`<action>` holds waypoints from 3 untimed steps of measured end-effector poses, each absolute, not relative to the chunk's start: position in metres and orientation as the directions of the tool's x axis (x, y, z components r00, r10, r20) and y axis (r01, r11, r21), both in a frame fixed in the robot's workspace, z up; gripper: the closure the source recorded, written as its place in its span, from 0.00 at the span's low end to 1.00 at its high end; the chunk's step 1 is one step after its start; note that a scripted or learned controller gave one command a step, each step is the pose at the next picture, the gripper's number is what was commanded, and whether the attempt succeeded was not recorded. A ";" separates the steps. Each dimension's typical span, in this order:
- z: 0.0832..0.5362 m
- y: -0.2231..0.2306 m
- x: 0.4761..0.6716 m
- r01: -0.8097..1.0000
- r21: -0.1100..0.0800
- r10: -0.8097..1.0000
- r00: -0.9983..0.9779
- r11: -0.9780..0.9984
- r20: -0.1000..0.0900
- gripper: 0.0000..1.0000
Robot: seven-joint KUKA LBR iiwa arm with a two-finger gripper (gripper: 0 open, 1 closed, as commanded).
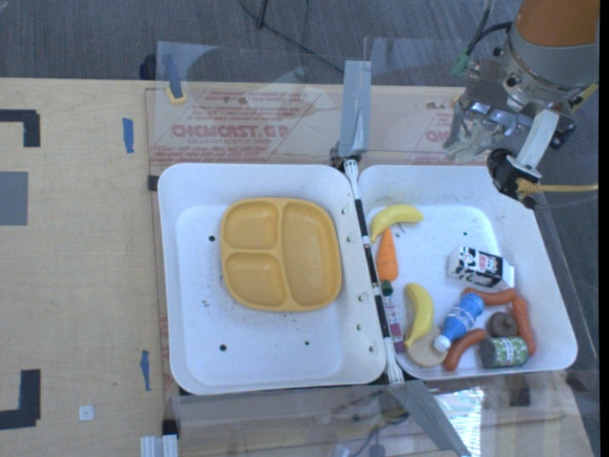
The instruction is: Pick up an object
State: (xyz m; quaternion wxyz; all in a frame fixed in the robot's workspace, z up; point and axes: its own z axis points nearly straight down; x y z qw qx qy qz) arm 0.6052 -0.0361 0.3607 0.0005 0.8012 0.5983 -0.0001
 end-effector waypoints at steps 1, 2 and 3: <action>0.421 -0.076 0.658 0.988 0.003 0.988 0.155 -0.155 -0.002 1.00; 0.245 -0.048 0.667 0.992 0.000 0.992 -0.127 0.127 -0.001 1.00; 0.185 -0.045 0.638 0.998 -0.002 0.998 0.063 -0.063 0.000 1.00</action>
